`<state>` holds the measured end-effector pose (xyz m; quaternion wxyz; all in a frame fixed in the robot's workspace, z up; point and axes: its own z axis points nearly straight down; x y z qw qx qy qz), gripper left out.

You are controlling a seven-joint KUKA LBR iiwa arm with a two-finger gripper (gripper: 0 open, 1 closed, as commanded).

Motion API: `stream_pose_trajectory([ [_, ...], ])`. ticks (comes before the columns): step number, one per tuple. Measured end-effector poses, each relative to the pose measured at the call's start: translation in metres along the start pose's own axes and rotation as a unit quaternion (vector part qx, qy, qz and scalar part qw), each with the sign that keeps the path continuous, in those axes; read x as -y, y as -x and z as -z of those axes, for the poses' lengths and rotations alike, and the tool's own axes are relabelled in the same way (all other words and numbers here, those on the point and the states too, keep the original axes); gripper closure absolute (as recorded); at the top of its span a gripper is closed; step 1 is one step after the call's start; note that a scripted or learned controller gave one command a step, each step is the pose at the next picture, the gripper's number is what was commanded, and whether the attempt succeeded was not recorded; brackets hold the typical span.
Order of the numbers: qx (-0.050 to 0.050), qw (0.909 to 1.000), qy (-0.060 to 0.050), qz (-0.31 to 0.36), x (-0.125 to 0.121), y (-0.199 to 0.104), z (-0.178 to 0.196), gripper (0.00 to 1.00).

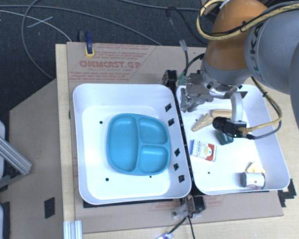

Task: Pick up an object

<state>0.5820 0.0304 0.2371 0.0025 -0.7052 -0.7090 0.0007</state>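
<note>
Now: left bin [84, 133] holds blue plate [138, 144] | hand [192, 99] grip state unclear

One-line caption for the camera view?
KUKA arm's gripper hovers at the right bin's far-left corner; blue divided plate lies in the left bin.

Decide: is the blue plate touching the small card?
Apart. The camera view shows the blue plate in the left bin, the small card in the right.

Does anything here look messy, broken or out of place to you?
Nothing looks spilled or broken. The blue divided plate lies flat in the left bin. The right bin's few small things lie loosely scattered at odd angles, including a small card lying askew.
</note>
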Motion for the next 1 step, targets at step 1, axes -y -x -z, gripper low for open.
stream_pose_trajectory([
  [1,0.0,1.0,0.003,0.001,-0.0166,-0.0617,-0.0082,1.0],
])
